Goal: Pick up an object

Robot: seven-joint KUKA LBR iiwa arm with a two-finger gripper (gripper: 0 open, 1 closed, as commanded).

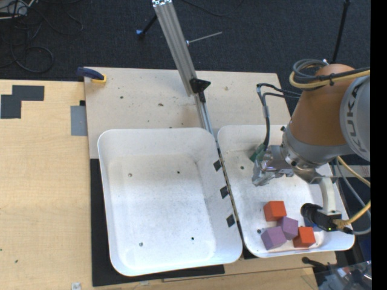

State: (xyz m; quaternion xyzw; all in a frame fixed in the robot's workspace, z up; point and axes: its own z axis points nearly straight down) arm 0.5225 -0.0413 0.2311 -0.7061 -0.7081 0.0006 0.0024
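From my feed the gripper hangs over the right bin — can't tell its state. Blocks sit toward the near-right corner: orange block closest, just below-right of it, purple blocks beyond — nothing held.

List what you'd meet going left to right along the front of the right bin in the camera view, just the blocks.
Purple block at the front → second purple block → orange block by the rim.
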